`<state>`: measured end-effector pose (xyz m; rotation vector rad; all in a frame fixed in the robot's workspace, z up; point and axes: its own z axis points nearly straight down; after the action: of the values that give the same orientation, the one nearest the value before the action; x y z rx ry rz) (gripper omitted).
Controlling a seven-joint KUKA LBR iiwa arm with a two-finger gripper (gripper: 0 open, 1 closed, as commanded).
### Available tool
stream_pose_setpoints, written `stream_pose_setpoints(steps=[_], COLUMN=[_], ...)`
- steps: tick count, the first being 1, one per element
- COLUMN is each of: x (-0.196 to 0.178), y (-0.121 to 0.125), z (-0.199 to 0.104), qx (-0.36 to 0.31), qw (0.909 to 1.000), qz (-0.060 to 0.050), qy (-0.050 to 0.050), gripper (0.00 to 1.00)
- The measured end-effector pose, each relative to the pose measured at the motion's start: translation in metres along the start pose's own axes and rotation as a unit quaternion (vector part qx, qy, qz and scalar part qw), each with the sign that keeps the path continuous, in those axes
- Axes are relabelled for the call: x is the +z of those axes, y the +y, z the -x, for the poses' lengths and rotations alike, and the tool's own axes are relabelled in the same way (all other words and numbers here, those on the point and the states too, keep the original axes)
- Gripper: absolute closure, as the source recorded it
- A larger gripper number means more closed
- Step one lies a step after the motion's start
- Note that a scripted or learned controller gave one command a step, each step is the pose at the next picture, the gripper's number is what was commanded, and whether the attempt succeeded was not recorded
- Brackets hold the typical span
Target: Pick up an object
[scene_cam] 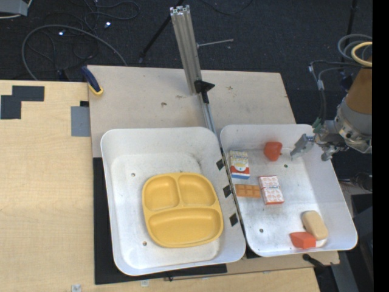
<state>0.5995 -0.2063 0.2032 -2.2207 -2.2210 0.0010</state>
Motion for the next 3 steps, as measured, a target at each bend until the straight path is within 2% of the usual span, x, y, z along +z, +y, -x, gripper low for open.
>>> stream_pose_setpoints(steps=[1,2,3], x=[0.045,0.094,0.105], y=[0.001,-0.009,-0.002], z=[-0.006,-0.005,-0.006], qx=[-0.002,0.000,0.000], qw=[1.0000,1.0000,1.0000], qz=[-0.003,-0.003,0.006], qy=[0.001,0.001,0.001], gripper=[0.00,0.00,0.00])
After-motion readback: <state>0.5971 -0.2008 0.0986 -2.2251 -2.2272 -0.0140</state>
